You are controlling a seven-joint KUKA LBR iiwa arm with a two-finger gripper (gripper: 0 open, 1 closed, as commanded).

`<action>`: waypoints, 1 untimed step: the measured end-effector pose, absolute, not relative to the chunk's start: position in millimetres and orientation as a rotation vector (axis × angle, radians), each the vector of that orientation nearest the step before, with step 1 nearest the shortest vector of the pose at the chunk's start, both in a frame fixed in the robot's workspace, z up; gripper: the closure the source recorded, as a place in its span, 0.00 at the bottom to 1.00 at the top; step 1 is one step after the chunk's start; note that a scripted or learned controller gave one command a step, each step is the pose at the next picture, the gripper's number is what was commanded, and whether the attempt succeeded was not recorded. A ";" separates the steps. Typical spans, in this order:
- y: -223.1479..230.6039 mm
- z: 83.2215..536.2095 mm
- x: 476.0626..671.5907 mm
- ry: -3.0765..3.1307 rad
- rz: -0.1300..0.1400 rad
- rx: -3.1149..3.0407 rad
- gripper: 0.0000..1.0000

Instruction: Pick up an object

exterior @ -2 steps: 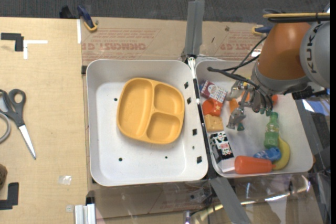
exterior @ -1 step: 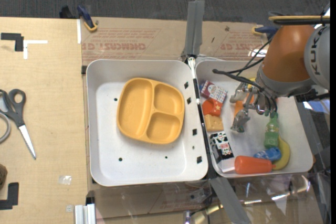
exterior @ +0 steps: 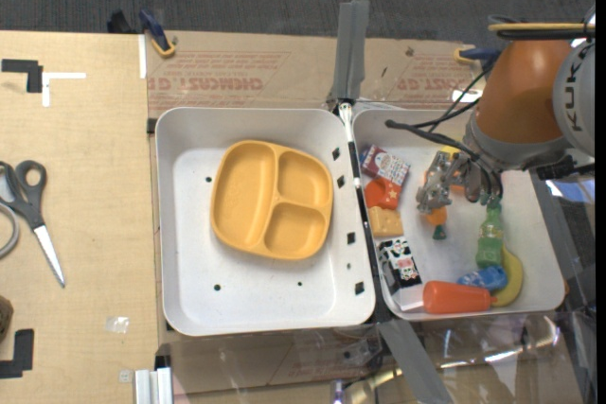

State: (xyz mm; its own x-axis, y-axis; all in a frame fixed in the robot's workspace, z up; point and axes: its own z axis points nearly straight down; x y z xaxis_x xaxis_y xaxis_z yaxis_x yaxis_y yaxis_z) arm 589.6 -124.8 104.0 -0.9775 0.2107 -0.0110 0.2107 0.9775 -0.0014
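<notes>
Hand (exterior: 437, 194) hangs over right bin (exterior: 544, 232) w/ toys below: small orange piece (exterior: 438, 230) just near of it, green bottle (exterior: 490, 239) to its right. Can't tell if hand is wide or narrow. Pick not done yet, by my read; descent, grip, lift all left.

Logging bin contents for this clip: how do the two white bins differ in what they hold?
The left bin holds a single yellow divided plate; the right bin holds many small items, including a green bottle and a banana. The gripper is above the right bin, not the left. Both are shallow and white.
</notes>
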 end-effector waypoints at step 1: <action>-124.6 104.0 589.6 3.113 -0.004 0.331 0.00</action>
State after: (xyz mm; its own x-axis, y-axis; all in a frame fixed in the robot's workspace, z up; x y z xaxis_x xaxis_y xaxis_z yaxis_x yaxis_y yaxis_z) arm 589.6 -124.6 104.0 -0.9775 0.2105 -0.0109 0.2105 0.9776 -0.0012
